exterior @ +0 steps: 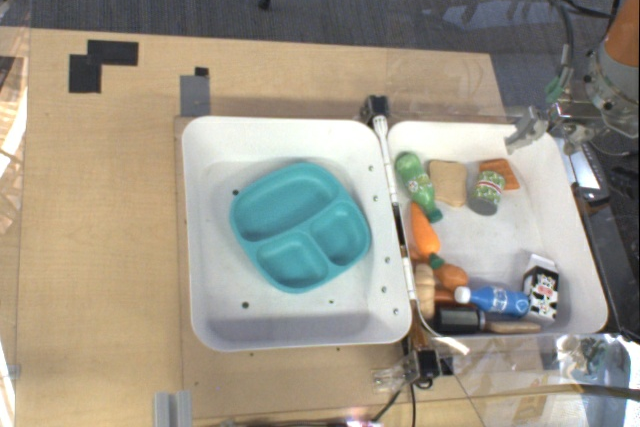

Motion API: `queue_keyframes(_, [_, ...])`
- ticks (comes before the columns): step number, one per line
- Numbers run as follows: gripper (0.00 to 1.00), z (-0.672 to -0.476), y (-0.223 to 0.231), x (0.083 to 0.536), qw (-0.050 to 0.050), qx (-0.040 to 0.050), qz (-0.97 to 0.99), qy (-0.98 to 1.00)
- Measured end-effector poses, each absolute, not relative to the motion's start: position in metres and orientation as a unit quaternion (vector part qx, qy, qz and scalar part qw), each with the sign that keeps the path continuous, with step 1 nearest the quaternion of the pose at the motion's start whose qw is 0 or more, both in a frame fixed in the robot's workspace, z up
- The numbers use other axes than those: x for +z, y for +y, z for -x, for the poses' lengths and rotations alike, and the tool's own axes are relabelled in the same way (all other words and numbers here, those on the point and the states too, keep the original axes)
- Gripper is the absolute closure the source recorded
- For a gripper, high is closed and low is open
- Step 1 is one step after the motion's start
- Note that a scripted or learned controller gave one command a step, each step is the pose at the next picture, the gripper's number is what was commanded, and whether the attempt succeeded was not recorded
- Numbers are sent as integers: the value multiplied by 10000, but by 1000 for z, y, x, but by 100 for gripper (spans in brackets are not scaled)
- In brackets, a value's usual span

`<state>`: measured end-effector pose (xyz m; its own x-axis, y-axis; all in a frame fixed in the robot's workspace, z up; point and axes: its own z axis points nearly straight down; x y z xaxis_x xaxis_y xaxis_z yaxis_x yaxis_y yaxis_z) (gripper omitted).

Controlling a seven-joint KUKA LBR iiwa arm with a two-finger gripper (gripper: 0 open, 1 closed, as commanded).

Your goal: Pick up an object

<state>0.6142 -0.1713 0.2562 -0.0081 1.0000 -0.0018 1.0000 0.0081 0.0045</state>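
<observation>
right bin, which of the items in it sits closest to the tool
The orange packet at the bin's top edge; the tool hangs just beyond that corner, nearer than the can.

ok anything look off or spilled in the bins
Nothing spilled or damaged. The toys in the right bin just lie in a loose jumble along its left wall, and the teal tray sits slightly askew in the left bin.

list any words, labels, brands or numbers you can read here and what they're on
No text can be read in this view.
Small can: green and red label, print too blurred to read.
Blue bottle: white band, nothing legible.
Black and white carton: markings too small to read.
Green bottle: no legible label.
</observation>
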Motion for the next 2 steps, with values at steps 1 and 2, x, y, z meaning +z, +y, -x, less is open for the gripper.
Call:
queue_keyframes(1, [0,-615,-206,136,-24,-21,-7401,6725])
queue_keyframes(2, [0,-639,-183,86,15,20,-8080,5892])
